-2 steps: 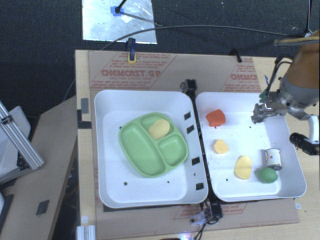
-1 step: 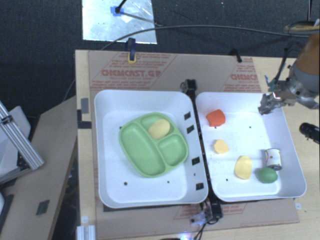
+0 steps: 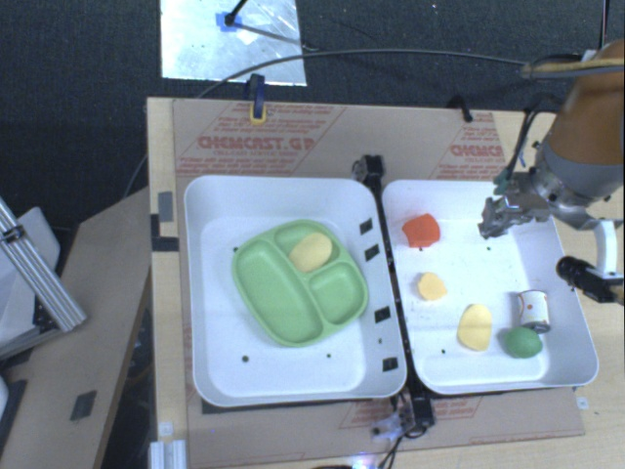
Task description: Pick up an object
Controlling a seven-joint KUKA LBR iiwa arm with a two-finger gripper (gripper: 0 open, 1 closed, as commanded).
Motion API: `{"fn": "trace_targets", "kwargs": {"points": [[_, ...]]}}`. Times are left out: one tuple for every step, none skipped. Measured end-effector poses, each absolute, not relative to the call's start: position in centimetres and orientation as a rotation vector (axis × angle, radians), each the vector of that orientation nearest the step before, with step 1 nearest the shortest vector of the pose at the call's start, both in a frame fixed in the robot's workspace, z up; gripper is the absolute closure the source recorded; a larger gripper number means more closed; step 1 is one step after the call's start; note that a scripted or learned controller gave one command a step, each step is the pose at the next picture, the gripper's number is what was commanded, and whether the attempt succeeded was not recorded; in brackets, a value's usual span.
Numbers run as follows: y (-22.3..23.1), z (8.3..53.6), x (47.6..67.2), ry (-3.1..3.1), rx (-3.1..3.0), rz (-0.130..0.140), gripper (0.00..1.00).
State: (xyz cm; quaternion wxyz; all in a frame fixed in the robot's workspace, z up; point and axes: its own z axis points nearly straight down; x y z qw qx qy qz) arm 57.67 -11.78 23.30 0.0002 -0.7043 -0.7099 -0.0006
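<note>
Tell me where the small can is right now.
In the camera view, the small can sits in the right bin near its right wall, just above the green object and right of the yellow piece.

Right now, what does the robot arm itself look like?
The arm is a rounded grey body with an orange band above the wrist. Its small dark metallic gripper sits at the end, with thin black cables running beside it.

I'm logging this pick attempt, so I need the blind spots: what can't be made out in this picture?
- Gripper, camera view: small and dark over the right bin; the finger gap is unreadable.
- Arm: cut off by the right edge.
- Small can: label too small to read.
- Yellow piece in the green tray: too blurred to identify.
</note>
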Motion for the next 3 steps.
{"fn": "trace_targets", "kwargs": {"points": [[-6.5,22.1,56.6,-2.230,-2.209,-0.001,1.00],[-1.4,23.2,55.1,-2.231,-2.209,-0.003,1.00],[3.2,23.8,54.4,-2.231,-2.211,-0.003,1.00]]}}
